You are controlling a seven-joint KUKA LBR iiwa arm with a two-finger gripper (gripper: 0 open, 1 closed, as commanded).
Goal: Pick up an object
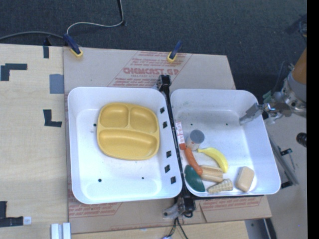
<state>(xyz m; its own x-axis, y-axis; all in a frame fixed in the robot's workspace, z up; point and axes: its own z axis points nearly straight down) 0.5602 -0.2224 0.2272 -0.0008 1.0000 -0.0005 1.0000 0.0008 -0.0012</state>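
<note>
I cannot tell how the pincer (250, 114) stands; it hovers at the right bin (259, 133) rim, probably approaching the banana (215, 157).

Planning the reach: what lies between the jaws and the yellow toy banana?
Bare white floor of the right bin separates gripper from yellow toy banana in the camera view.

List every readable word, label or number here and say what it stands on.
"CHEMCAST GP" in red, on the cardboard under the bins.
Smaller red print beside it: too blurred to read.
Label strip on the divider between the bins: too small to read.
</note>
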